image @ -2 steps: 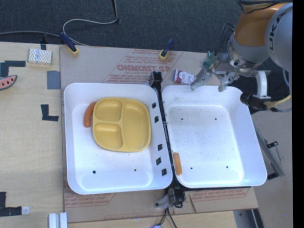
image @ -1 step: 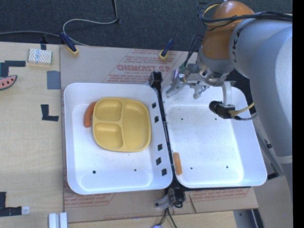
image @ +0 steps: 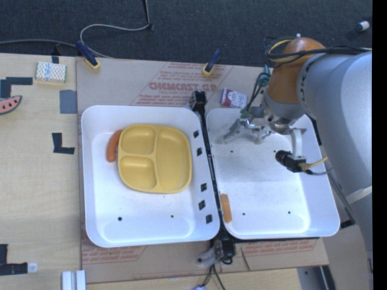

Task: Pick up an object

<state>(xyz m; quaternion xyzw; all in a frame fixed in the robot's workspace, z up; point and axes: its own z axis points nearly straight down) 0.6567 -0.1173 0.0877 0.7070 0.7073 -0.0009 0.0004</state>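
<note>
Objects: yellow divided plate [image: 155, 158] in the left bin [image: 97, 222]; an orange sausage-shaped piece [image: 112, 146] touches the plate's left edge.
Small orange piece [image: 225, 206]: right of the plate, at the near left wall of the right bin [image: 314, 222].
Gripper [image: 247, 130]: over the right bin's far part, well apart from the plate; nothing seen between its fingers; whether spread or pressed together cannot be told.
Arm [image: 338, 101]: right of the plate, above the right bin.

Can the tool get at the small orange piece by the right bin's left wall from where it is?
Probably yes. The orange piece lies in the open, with bare bin floor between it and the tool. Its closeness to the right bin's left wall may crowd the grasp.
</note>
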